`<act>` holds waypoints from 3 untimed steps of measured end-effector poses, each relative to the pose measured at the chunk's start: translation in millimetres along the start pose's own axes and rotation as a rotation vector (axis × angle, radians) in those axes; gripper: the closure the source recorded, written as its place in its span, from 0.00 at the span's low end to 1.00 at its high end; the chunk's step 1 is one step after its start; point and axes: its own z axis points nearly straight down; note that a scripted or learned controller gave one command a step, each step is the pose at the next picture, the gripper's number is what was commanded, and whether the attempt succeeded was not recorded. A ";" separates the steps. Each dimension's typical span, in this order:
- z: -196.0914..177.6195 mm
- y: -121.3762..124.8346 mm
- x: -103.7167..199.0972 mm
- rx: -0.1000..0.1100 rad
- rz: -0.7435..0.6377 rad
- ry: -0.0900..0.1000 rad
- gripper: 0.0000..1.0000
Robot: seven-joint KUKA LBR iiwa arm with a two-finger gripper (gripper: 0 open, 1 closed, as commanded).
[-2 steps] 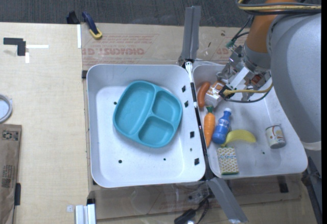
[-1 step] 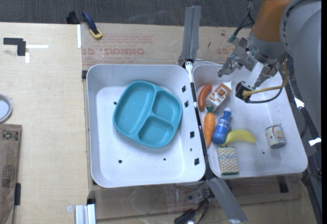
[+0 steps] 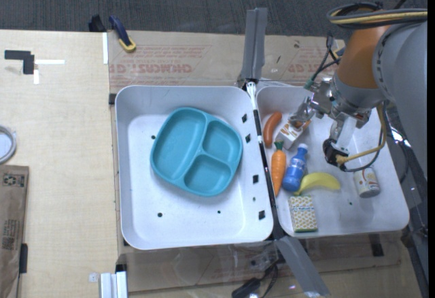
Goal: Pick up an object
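Observation:
My gripper (image 3: 304,113) hangs low over the back left part of the right bin (image 3: 387,218), at the end of the grey arm with the orange band. Directly below and touching or nearly touching it lies a small white and brown carton (image 3: 292,133). Left of the carton lies an orange-red sausage-shaped piece (image 3: 272,127). In front of them are a carrot (image 3: 279,167), a blue bottle (image 3: 296,169), a banana (image 3: 319,183) and a greenish packet (image 3: 304,213). A small can (image 3: 368,184) lies at the right.
The left bin (image 3: 136,222) holds a blue divided plate (image 3: 197,151). A grey divider post (image 3: 255,45) rises behind the two bins' shared wall. Cables (image 3: 346,154) loop down from the wrist over the right bin. A yellow and blue clamp (image 3: 122,35) lies on the bench behind.

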 end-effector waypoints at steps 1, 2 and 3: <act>8.9 -12.7 5.5 -0.023 0.068 0.008 0.00; -74.8 -38.3 18.1 0.013 -0.029 -0.004 0.00; 4.3 -26.4 6.1 -0.006 -0.111 0.004 0.00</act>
